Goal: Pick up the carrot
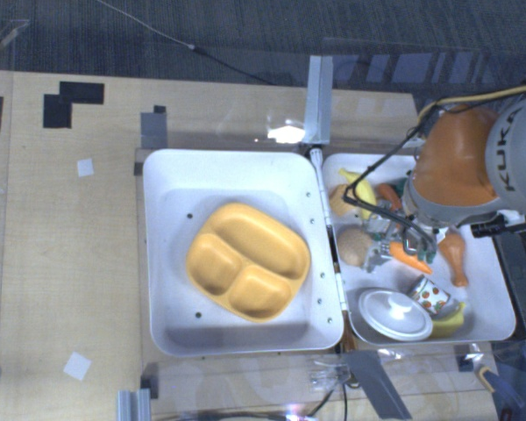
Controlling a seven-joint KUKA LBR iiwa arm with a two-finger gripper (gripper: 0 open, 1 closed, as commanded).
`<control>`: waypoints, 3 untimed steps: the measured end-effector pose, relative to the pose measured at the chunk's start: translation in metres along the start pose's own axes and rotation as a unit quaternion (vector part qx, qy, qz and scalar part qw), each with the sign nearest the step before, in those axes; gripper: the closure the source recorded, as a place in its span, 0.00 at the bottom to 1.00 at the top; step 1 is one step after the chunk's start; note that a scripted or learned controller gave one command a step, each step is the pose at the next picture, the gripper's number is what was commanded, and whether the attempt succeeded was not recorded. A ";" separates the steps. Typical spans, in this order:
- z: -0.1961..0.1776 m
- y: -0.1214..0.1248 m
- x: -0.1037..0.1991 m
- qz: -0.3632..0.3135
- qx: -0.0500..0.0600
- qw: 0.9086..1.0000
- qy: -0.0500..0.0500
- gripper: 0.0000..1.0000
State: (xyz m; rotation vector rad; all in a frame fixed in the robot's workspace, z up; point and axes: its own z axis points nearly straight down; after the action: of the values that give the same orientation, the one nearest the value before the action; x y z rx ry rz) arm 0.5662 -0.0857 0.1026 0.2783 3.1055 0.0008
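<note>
We see the carrot (409, 259) as a small orange stick lying slantwise in the right bin (500, 318), just beside a brownish potato (354, 246) and above a white bowl (393, 314). The arm (460, 160) hangs over that bin and hides much of it. The gripper (401, 235) sits low by the carrot, but whether it is clenched or released we cannot tell. A yellow divided plate (248, 260) lies in the left bin (158, 235).
</note>
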 end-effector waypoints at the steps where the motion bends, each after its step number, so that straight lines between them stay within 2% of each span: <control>1: 0.000 0.000 0.000 0.000 0.000 1.000 0.000 0.00; 2: 0.011 -0.016 0.060 0.078 0.000 0.997 0.001 0.00; 3: -0.086 -0.009 0.074 0.268 0.002 0.963 0.006 0.00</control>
State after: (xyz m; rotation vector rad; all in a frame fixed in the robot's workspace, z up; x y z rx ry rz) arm 0.4898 -0.0809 0.1873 1.1054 2.9298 0.0053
